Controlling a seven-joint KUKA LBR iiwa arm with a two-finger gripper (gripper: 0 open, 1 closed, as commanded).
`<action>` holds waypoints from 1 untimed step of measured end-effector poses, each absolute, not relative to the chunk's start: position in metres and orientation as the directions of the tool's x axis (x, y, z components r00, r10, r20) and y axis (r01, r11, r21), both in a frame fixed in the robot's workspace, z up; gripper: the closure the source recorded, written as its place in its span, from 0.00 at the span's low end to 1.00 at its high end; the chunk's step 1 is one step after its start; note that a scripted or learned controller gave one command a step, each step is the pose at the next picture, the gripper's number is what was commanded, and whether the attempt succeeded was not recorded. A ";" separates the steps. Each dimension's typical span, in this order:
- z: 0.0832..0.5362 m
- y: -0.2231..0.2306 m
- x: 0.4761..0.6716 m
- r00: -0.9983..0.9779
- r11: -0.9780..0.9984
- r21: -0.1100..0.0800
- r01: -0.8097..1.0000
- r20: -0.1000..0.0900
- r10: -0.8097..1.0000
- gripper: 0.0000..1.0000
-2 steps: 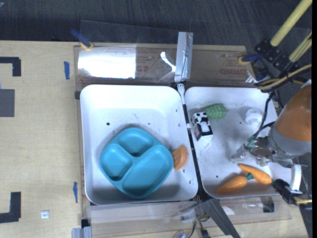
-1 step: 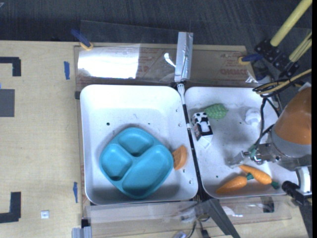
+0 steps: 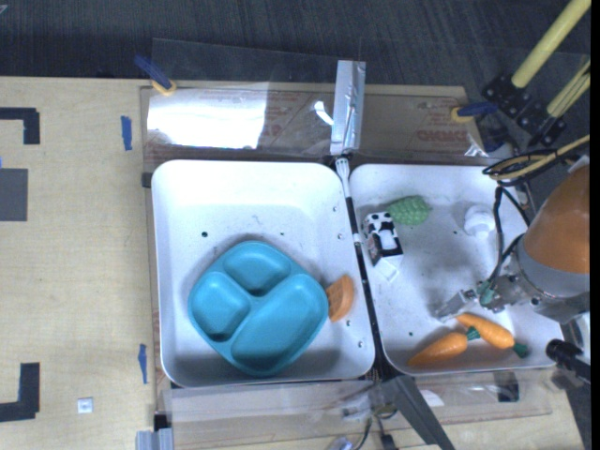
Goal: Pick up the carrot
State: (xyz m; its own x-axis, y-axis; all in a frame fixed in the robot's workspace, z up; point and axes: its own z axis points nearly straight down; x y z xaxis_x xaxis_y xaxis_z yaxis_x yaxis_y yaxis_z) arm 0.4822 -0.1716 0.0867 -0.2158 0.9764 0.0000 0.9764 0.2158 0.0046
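the orange plastic carrot with a green leafy end [image 3: 491,332] lies near the front edge of the right-hand shallow white bin [image 3: 427,256], its green tip hard to make out at the right. just beside it, touching or nearly so, lies a second orange tapered piece [image 3: 439,348], pointing toward the front left corner. the gripper [image 3: 469,300] hangs just above and behind the carrot, its metal fingers blurred and small; whether they are spread or closed cannot be told, and nothing is seen between them. the grey arm with its orange band [image 3: 562,237] enters from the right, partly cut off by the edge. farther back in the same bin sit a green knobbly toy [image 3: 410,210], a black and white block [image 3: 382,233] and a white lump [image 3: 478,220]. the left-hand white bin [image 3: 178,251] holds a blue divided plastic plate [image 3: 258,305] with an orange slice-shaped piece [image 3: 341,297] touching its right edge.
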 end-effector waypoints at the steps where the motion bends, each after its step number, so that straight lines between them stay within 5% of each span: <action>1: 0.097 -0.172 0.484 -0.216 0.216 0.009 0.976 -0.003 0.976 1.00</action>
